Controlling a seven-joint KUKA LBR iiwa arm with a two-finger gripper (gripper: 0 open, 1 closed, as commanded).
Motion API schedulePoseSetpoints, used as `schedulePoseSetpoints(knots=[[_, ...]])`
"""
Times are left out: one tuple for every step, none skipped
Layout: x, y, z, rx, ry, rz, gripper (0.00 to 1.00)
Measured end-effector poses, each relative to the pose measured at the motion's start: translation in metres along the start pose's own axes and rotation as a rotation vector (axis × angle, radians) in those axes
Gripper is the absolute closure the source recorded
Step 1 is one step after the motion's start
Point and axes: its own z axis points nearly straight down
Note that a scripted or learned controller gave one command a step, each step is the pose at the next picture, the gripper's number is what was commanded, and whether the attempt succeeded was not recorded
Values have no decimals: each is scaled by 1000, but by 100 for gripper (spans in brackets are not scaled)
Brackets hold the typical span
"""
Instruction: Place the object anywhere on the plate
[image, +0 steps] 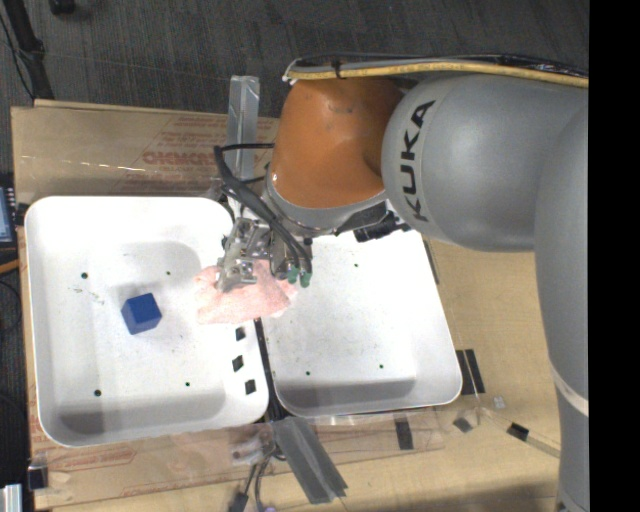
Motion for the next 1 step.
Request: schedulePoseSetpoints(knots=[[0, 0, 0, 0, 0, 0, 0]])
